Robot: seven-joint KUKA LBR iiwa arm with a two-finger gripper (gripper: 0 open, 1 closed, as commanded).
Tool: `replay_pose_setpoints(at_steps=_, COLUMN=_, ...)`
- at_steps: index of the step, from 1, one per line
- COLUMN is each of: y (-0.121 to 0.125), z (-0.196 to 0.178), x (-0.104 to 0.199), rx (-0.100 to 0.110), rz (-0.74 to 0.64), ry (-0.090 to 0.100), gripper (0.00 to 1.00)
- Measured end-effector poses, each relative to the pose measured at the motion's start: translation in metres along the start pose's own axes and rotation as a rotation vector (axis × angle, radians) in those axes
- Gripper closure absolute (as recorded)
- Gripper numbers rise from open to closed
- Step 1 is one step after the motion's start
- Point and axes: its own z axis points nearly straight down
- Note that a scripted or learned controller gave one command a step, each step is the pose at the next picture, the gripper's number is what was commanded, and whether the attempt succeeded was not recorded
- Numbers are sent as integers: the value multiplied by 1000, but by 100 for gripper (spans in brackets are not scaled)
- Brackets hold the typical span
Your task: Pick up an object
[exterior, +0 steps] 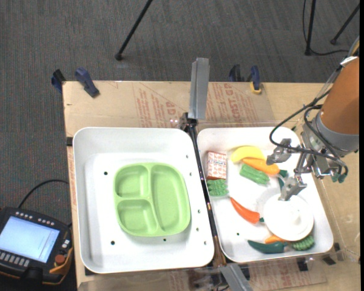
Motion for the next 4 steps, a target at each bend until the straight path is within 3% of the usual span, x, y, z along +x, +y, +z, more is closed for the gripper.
replay_pose_setpoints(at_steps=1, y=65, z=144, x=23, rx=-2, rz=-61, ry=4, gripper=0)
replay_pose_setpoints(at_steps=2, y=68, z=132, x=21, rx=-2, rz=-69, ry=0, gripper=100)
replay_pose_setpoints(at_steps=3, y=68, z=143, x=48, rx=-1, rz=40, ry=3, gripper=100)
replay_pose_setpoints(at_steps=4, y=113, z=37, x=-29, rx=-1, rz=110, ry=-12, gripper=100)
